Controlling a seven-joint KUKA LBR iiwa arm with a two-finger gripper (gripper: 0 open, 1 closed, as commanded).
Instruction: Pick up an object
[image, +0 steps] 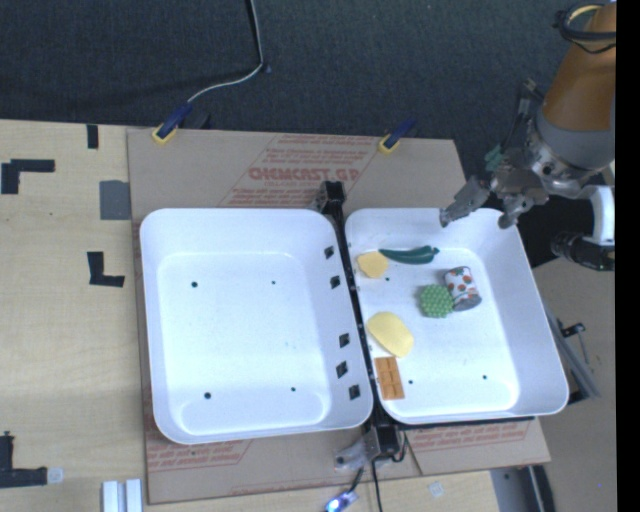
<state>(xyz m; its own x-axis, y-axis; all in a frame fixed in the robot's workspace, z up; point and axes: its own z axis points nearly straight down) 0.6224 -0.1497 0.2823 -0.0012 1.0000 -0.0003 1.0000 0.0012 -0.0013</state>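
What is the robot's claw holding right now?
Nothing. The gripper hangs open over the far edge of the right bin, with no object between its fingers. The toys, like the green pepper and the yellow lemon, lie in the bin.

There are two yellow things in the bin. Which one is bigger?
The lower yellow piece, just above the orange block. The smaller yellow piece lies higher, beside the dark green pepper-shaped thing.

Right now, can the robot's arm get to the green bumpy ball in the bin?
Probably yes. The end effector hangs above the far edge of the right bin, and the green bumpy ball lies uncovered. A patterned object sits right beside it and may crowd the grasp.
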